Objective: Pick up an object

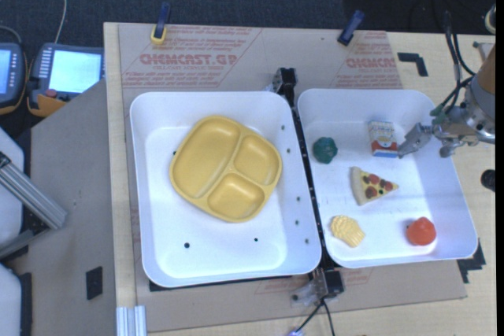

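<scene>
Two white bins sit side by side; the right bin [445, 201] holds the small items. The gripper [417, 139] hangs over its upper right, whether open or closed I cannot tell, just right of the carton [382, 138], its likeliest pick.

Arm low at right, gripper [424, 139] pointing left.
</scene>
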{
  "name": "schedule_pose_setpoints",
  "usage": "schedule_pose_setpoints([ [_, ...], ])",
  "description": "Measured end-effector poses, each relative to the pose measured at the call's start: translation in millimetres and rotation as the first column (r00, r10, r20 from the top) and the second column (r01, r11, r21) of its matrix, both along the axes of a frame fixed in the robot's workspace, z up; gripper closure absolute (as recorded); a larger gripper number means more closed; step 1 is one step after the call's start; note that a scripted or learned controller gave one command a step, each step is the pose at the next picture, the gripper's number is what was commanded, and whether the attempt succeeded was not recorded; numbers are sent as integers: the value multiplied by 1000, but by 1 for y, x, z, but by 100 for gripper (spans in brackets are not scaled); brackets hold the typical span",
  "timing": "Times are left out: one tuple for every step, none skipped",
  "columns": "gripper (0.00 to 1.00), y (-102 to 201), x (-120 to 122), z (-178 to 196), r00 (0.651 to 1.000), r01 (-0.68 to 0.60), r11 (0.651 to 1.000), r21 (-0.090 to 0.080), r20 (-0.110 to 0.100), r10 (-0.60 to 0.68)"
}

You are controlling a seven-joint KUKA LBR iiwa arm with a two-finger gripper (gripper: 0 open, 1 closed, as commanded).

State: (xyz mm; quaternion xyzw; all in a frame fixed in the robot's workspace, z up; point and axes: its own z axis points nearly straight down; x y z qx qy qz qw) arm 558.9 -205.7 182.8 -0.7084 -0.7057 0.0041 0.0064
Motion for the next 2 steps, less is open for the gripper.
schedule_pose_setpoints([
  [0,1,3,9,1000,-4,1000,-4,15,4],
  [0,7,5,-35,1000,-5,1000,-2,11,5],
])
